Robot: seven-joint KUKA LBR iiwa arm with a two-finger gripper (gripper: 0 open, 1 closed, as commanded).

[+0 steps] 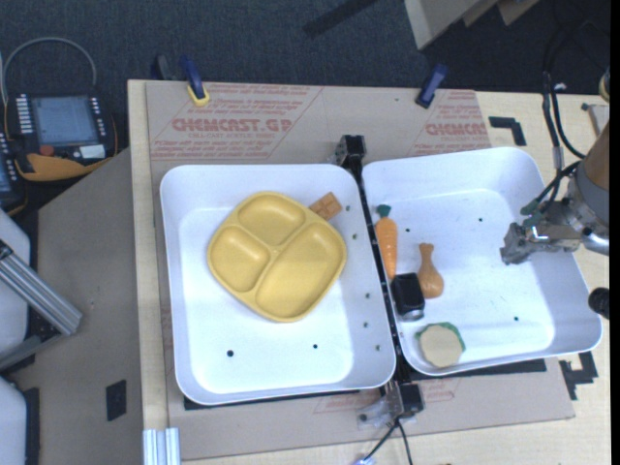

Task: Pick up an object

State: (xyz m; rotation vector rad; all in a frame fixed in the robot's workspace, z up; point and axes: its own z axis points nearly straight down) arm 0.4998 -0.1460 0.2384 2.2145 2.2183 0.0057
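Note:
The right bin holds an orange carrot, a tan drumstick-shaped piece, a small black block and a round tan and green piece, all along its left side. My gripper hangs over the right part of that bin, well to the right of these objects, with nothing visible between its fingers. The left bin carries a yellow divided plate, and a small brown block rests at the plate's upper right edge.
A black divider runs between the two bins. Cables and the arm come in at the right edge. A pendant device lies off the bench at the far left. Blue clamps hold the board's back edge.

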